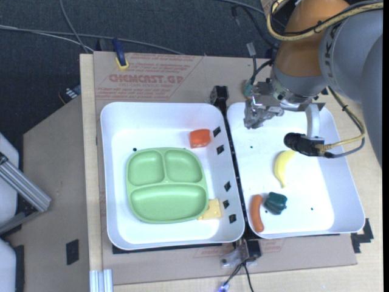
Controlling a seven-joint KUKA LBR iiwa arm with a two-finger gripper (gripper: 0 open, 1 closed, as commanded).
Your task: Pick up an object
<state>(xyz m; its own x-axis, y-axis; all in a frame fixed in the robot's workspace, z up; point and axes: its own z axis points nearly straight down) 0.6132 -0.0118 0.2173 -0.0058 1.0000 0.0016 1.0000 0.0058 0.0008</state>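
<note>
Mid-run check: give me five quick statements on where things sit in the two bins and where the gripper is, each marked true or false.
1. The green tray lies in the left bin. True.
2. The banana is in the left bin. False: it lies in the right bin.
3. The gripper is over the right bin's upper left part. True.
4. The orange block sits on the tray. False: it rests on the bin floor above the tray's upper right corner.
5. The dark green item lies beside the red-orange sausage-shaped item near the right bin's lower left. True.
</note>
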